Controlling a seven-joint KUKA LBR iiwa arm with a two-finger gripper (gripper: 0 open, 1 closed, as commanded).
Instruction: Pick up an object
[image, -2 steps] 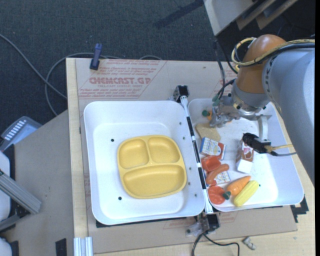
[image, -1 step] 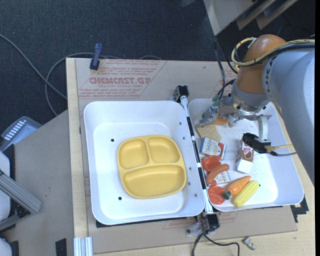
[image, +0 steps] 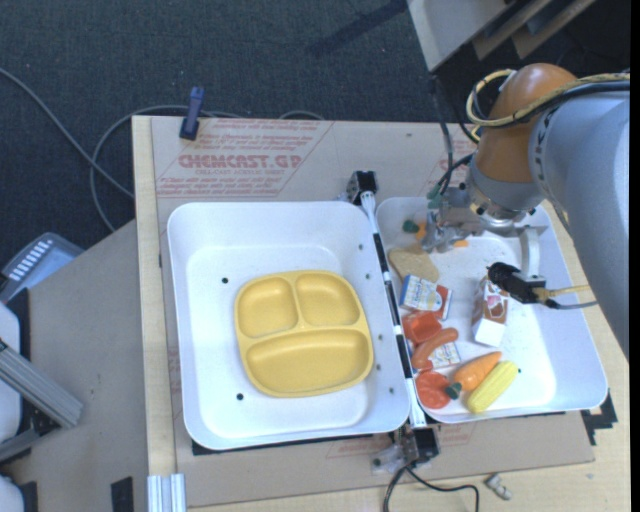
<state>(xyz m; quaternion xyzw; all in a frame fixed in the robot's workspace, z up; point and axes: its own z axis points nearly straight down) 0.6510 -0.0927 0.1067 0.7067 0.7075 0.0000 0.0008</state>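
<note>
The scene is lit evenly and brightly from above, with no hard-edged shadows cast. The two shallow white plastic bins (image: 200, 250) are rendered close to overexposed, and their inner contours are partly washed out. A soft highlight is seen on the glossy orange band of the arm (image: 525, 95). The yellow compartment tray (image: 302, 332) is shown with gentle shading at its dividers. The dark carpeted floor (image: 90, 60) is left dim. Fine detail is softened throughout by low resolution and slight blur.

"CHEMCAST GP" in red print on the brown board (image: 245, 160) behind the bins.
</note>
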